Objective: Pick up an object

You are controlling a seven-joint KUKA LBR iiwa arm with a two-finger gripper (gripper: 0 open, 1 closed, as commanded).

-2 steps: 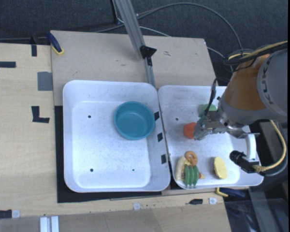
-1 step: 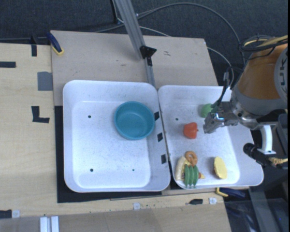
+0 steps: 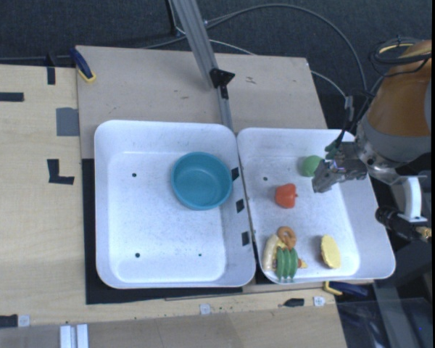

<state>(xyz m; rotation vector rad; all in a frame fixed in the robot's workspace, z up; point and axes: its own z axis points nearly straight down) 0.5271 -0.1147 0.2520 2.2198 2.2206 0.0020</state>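
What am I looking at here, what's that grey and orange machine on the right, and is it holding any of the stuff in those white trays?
This is one picture from a camera fixed above a workbench, looking down at a slant. The grey and orange machine is a robot arm reaching in from the right; its two-finger gripper is the dark part at its tip. It is meant to pick up an object. On the bench sit two shallow white bins. The left bin holds a round blue bowl. The right bin holds a small green ball, a red tomato-like toy, a yellow oval piece and a cluster of toy vegetables. The gripper hovers beside the green ball; nothing is visible between its fingers.
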